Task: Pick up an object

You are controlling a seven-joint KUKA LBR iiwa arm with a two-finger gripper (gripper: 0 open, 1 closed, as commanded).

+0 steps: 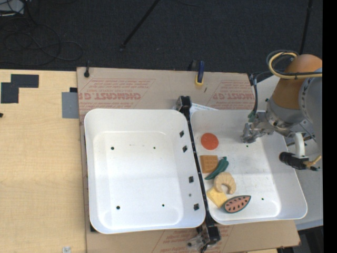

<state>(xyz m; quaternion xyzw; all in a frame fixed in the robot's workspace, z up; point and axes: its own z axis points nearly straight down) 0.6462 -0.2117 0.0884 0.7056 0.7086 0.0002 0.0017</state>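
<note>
Hovering over the right bin's [287, 207] far right part, tool [251, 133] too small and blurred to judge open or closed. Clustered near the divider: orange disc [209, 140], tan waffle [208, 163], green pepper [218, 168], croissant [226, 183], watermelon slice [237, 203].

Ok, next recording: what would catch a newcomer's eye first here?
Probably the cluster of toy food along the left side of the right bin: an orange disc, a waffle, a green pepper, a croissant and a watermelon slice. The gripper sits apart near that bin's far right.
</note>
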